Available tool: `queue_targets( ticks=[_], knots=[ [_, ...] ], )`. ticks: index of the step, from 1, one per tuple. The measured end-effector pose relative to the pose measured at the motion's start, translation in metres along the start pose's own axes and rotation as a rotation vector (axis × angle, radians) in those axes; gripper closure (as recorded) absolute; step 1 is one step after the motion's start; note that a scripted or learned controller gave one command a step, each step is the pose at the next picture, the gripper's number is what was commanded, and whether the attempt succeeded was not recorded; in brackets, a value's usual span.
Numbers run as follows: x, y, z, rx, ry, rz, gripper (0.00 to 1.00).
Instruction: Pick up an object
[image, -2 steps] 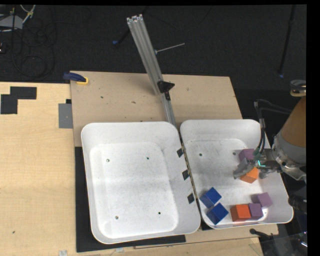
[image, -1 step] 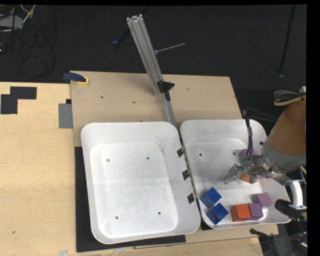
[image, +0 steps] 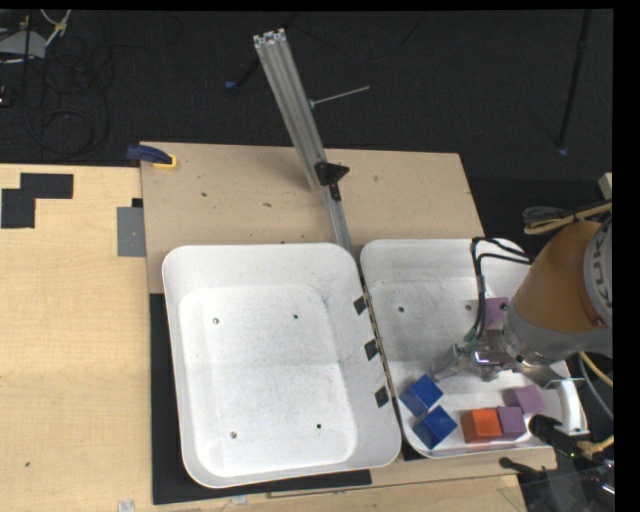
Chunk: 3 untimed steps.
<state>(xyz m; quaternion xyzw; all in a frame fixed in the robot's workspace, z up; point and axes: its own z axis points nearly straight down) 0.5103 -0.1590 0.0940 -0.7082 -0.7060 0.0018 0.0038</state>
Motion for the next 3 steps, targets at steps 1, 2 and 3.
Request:
queue_targets(
  ticks=[1, 2, 3],
  knots=[
    [-0.002, 0.0, -0.012, -0.003, -0.001, 0.008, 1.0],
    [-0.001, 0.001, -0.054, -0.009, -0.003, -0.002, 1.0],
    [-0.004, 0.005, -0.097, -0.01, -0.003, -0.003, 1.0]
  ],
)
